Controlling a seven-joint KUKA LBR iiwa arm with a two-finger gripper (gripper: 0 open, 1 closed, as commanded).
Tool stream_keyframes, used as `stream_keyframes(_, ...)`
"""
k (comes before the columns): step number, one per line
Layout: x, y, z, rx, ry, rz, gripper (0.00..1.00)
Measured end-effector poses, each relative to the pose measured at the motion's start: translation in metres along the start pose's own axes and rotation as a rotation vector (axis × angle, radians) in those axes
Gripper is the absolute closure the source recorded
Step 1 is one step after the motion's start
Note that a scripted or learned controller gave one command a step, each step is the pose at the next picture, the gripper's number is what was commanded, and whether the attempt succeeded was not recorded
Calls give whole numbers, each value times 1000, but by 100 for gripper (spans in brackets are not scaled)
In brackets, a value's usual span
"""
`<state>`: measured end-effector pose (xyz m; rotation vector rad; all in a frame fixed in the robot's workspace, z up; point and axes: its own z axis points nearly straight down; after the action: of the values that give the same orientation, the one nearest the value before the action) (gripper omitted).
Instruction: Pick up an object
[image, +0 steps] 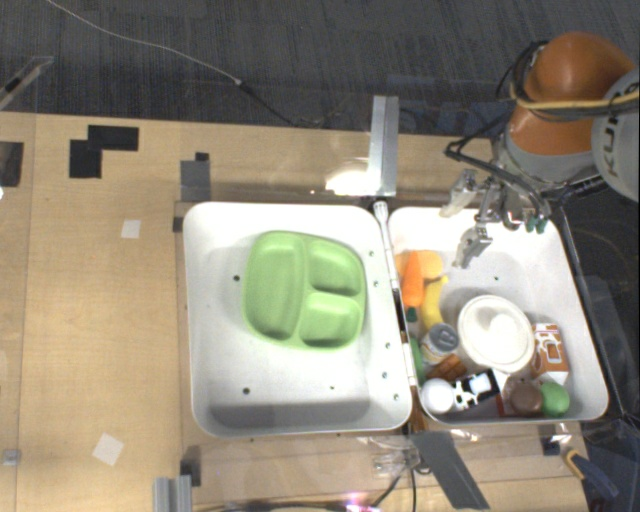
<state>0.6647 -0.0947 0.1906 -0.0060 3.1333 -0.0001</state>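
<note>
Grey and orange, the arm's gripper (478, 222) hung over the right bin (585, 330) at its twelve o'clock edge; whether its jaws were released, I cannot tell. Objects lay heaped toward six o'clock: a white bowl (494, 332), an orange piece (418, 268). A green tray (303, 288) sat in the left bin (210, 300).

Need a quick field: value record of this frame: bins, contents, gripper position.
left bin: holds one green divided tray, lying flat near the middle
right bin: crowded along its left and near sides
right bin contents: orange item, yellow item, white bowl, small green ball, black-and-white toy, carton with orange print
gripper: above the far part of the right bin, apart from the objects
held object: none seen between the fingers
arm: enters from the upper right
</note>
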Motion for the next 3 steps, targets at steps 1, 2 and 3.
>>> stream_keyframes(1,22,10,79,1,-18,5,0)
stream_keyframes(2,55,12,84,3,-29,-22,0)
stream_keyframes(3,54,3,88,-2,-26,10,0)
